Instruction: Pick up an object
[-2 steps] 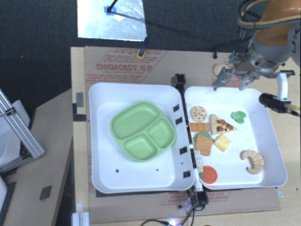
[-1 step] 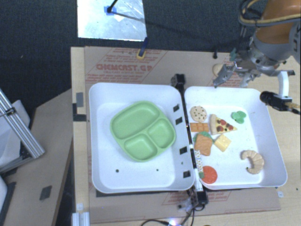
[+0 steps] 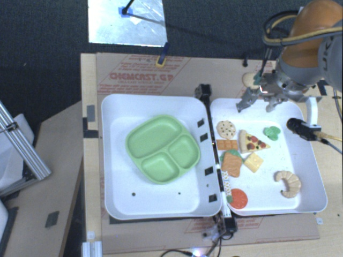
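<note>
Several toy foods lie in the right bin (image 3: pixel 311 165): a chocolate-chip cookie (image 3: pixel 226 128), a pizza slice (image 3: pixel 253 142), a green leafy piece (image 3: pixel 272 133), a yellow cheese wedge (image 3: pixel 253 163), a croissant (image 3: pixel 288 183) and a red tomato slice (image 3: pixel 239 198). My gripper (image 3: pixel 257 105) hangs above the bin's far edge, up and to the right of the cookie. It is open, its two fingers are spread wide, and nothing is between them.
The left bin (image 3: pixel 115 159) holds a green divided plate (image 3: pixel 162 149). A black-clipped divider (image 3: pixel 211 143) runs between the bins. An orange waffle piece (image 3: pixel 227 144) and a toast-like piece (image 3: pixel 232 163) lie by the divider. A black cylinder (image 3: pixel 300 127) juts from the arm over the bin's right side.
</note>
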### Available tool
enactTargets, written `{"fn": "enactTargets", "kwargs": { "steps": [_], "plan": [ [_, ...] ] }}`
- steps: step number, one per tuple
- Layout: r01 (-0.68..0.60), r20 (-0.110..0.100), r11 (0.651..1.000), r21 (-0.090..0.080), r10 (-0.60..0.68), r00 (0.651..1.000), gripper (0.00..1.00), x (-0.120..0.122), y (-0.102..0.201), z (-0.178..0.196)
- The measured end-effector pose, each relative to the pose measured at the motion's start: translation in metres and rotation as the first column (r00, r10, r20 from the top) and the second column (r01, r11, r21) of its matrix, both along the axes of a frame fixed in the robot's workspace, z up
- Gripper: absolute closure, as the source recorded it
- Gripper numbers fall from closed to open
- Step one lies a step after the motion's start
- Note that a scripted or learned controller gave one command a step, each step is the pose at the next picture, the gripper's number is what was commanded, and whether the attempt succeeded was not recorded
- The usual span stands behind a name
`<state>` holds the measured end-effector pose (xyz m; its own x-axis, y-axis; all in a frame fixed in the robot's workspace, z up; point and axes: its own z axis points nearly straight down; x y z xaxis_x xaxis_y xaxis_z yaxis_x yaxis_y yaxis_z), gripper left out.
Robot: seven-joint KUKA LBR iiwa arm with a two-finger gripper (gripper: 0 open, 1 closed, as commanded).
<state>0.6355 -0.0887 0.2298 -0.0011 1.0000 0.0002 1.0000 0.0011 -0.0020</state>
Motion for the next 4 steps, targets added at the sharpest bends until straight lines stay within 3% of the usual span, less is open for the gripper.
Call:
{"fn": "enactTargets", "kwargs": {
  "steps": [2,3,4],
  "plan": [
    [0.001,-0.002,1.000,0.001,-0.001,1.000,0.00,-0.001,0.005,-0.125],
    [0.001,0.009,1.000,-0.002,-0.001,1.000,0.00,0.002,0.004,-0.143],
    [0.001,0.011,1.000,0.001,-0.001,1.000,1.00,0.003,0.005,-0.129]
  ]
}}
